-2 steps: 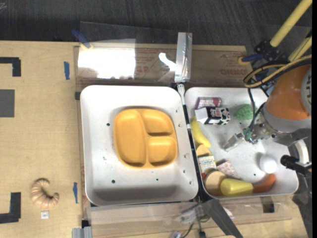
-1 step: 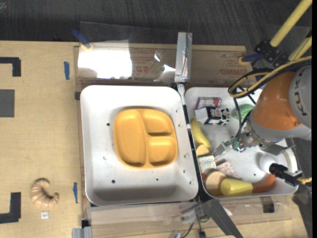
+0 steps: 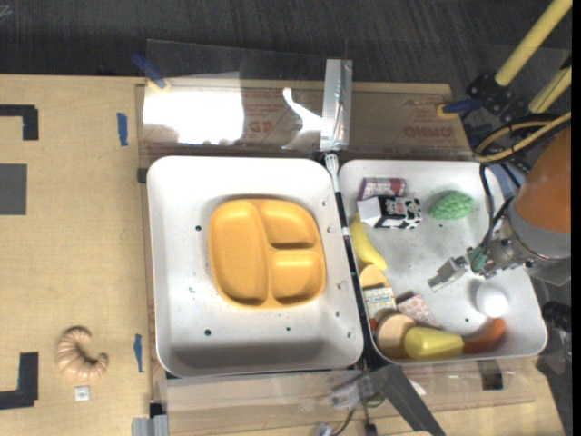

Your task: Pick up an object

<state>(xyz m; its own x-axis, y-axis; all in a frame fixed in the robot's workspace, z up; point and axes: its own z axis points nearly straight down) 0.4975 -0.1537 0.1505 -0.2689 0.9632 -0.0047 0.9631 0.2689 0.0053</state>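
My gripper hangs low over the right bin, in the bare patch at its middle right, and nothing shows in its grip. Around it lie a green fuzzy toy, a black-and-white box, a dark purple packet, a banana and a white ball. Along the bin's front edge sit a yellow toy, an orange carrot, a tan round piece and a small labelled packet. The white ball is the closest, just below and right of the gripper.
The left bin holds a yellow divided plate. A tan curled toy lies on the wooden bench at the lower left. The arm's orange band and cables crowd the right bin's right side.
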